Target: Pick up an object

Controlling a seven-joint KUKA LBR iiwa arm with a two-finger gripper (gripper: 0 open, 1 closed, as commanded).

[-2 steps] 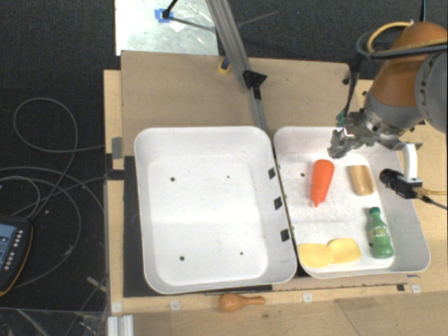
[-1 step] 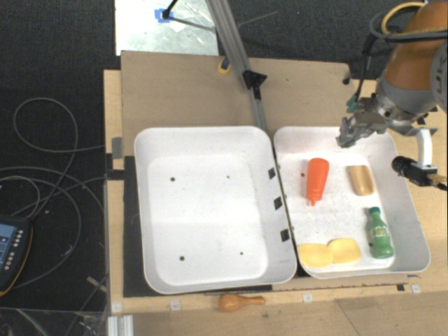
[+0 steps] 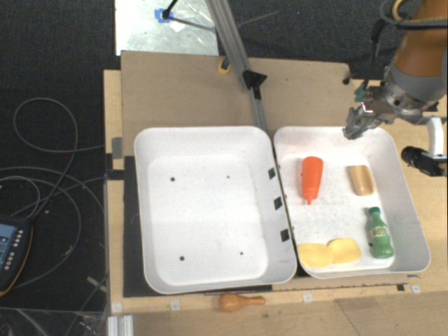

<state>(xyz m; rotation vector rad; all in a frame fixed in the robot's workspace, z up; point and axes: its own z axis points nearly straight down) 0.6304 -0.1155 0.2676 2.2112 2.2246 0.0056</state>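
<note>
The right bin (image 3: 399, 180) holds an orange-red carrot-shaped bottle (image 3: 311, 178) near its middle and a tan bread-like block (image 3: 361, 180) to the right of it. A green bottle (image 3: 379, 234) and two pale yellow chips (image 3: 330, 253) lie near its front wall. My gripper (image 3: 355, 127) hangs over the bin's far edge, above and behind the tan block, touching none of the objects. Nothing shows between its fingertips.
The left bin (image 3: 150, 208) sits beside the right one, with black clips along the shared wall. An orange wooden piece (image 3: 240, 301) lies on the bench in front of the bins. A grey tripod leg (image 3: 234, 44) slants in from the top.
</note>
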